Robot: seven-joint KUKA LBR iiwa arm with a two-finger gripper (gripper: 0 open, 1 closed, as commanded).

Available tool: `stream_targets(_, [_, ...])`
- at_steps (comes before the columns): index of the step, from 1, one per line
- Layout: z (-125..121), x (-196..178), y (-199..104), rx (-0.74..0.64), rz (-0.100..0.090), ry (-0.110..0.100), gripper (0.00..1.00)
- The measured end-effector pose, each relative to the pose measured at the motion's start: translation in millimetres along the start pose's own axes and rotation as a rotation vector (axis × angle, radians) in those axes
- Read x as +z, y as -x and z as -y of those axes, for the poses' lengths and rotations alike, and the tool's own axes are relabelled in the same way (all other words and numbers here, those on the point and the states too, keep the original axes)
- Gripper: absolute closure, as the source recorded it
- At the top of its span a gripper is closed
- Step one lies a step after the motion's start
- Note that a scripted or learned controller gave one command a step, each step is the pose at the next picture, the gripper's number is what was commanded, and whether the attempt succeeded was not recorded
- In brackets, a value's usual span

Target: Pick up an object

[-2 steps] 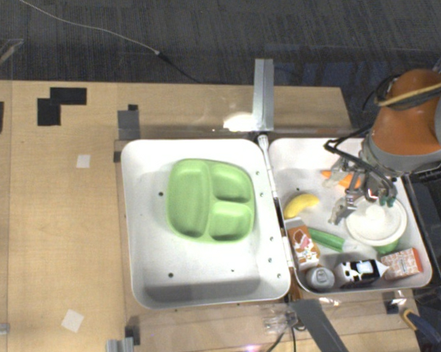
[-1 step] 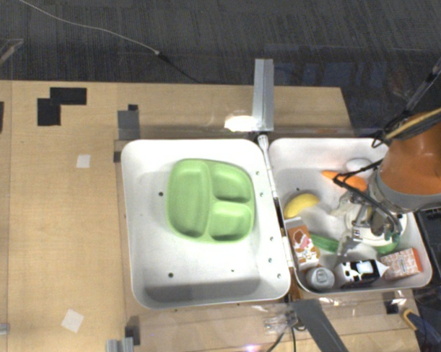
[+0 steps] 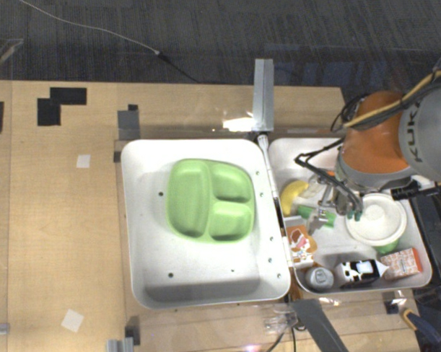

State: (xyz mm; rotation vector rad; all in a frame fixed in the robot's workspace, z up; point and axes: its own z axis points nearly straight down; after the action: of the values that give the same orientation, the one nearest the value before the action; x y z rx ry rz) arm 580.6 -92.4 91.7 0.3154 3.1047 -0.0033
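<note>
You are looking down at a slant on a pale wooden worktop (image 3: 56, 235) carrying two shallow white plastic bins side by side. The left bin (image 3: 155, 275), in the centre of the frame, holds one thing: a light green moulded plastic tray with three compartments (image 3: 209, 199), lying flat near its middle. The right bin (image 3: 285, 156), at centre right, is crowded, so any pick there has to thread between neighbours. A yellow rounded toy, perhaps a banana (image 3: 292, 196), lies at its upper left; a small orange and white printed carton (image 3: 301, 246) leans on the dividing wall below it; a white round bowl with a green base (image 3: 377, 221) sits to the right; along the bottom edge lie a grey round cap (image 3: 320, 278), a black and white patterned piece (image 3: 358, 271) and a reddish printed packet (image 3: 402, 262). The grey arm with its orange band (image 3: 382, 141) reaches in from the right, and its pincer (image 3: 331, 207) hangs low between the yellow toy and the bowl, probably lined up for something there. You cannot tell whether it is apart or together.
</note>
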Motion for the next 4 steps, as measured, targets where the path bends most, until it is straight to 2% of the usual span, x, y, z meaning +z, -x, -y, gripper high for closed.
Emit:
stream_targets(1, [-2.8, 1.1, 10.5, 0.056, -0.004, -0.009, 0.0])
stream_targets(2, [6.9, -1.6, -13.1, 0.196, 0.008, -0.007, 0.0])
stream_targets(3, [-9.1, 2.0, 18.7, 0.255, -0.003, -0.001, 0.0])
stream_targets(4, [0.2, -5.6, -13.4, 0.323, -0.007, 0.0, 0.0])
